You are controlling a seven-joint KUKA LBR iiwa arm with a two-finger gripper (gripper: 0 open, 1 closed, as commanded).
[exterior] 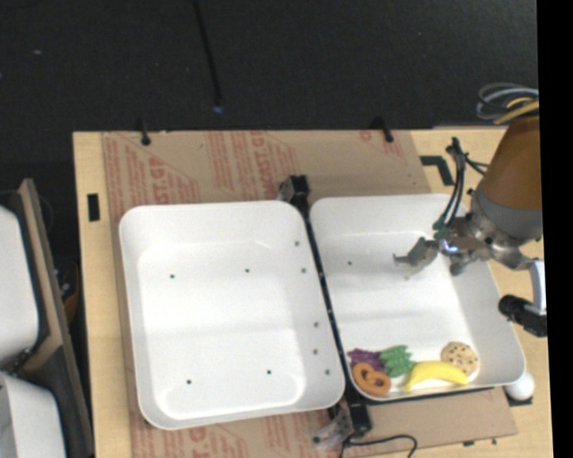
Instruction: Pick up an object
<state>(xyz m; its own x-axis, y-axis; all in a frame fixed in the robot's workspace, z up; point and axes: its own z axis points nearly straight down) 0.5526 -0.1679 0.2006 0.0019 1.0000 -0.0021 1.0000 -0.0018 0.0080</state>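
Lying along the near wall of the right bin (474, 228), the objects you could pick sit in a tight row: a purple grape cluster (362, 358) at the left end, an orange round piece (372, 380) just in front of it with dark marks on its face, a green leafy piece (398, 359) beside them, a yellow banana (434, 374) stretched out toward the right, and a tan cookie (460, 358) with dark specks at the right end. The banana touches or nearly touches the cookie and the green piece; you cannot separate them cleanly at this size.

Your gripper (421, 252) hangs over the upper part of the same bin, well apart from that row, with bare white floor between them. Nothing shows between its fingers. Its grey fingers point toward the left of the view, but whether they stand apart or together you cannot tell from this slant.

Behind the gripper you see the grey wrist and the orange band (519, 168) of the arm at the right side, with cables looping above it.

The left bin (138, 275) sits just beside the right one, their inner walls touching along the middle, where a black clip (294, 187) sits at the far end. Both bins rest on a brown cardboard sheet (209, 165) printed with red lettering, laid over the bench.
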